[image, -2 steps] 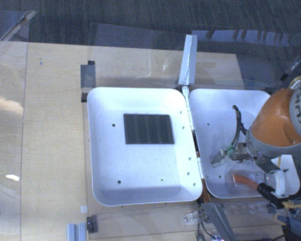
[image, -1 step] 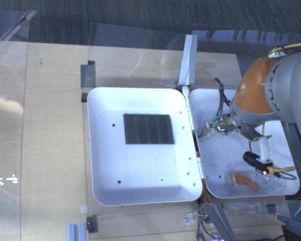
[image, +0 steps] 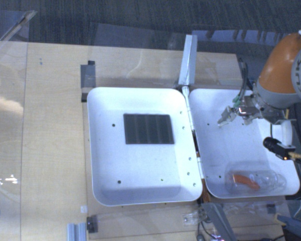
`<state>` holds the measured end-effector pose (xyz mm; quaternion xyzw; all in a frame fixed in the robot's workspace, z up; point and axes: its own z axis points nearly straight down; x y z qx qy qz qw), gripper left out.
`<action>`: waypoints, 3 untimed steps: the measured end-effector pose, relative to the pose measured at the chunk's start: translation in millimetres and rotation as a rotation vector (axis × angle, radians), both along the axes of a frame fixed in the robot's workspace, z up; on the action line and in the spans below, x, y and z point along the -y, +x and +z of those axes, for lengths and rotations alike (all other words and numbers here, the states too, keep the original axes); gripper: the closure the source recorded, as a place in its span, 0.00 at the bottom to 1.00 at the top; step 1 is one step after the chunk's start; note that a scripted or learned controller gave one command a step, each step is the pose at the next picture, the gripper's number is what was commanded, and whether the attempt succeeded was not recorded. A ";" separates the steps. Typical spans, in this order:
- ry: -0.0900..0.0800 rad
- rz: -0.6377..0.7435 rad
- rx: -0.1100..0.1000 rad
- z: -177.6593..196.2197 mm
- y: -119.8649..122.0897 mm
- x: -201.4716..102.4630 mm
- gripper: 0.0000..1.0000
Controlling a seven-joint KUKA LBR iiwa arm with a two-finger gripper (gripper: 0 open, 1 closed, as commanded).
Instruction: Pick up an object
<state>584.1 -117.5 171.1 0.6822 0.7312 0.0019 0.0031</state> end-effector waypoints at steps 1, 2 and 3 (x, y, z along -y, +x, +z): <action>0.002 -0.296 -0.004 -42.8 0.1 33.6 0.00; -0.001 -0.080 0.001 40.6 30.8 70.2 0.00; -0.001 -0.206 0.001 83.6 61.1 67.3 0.00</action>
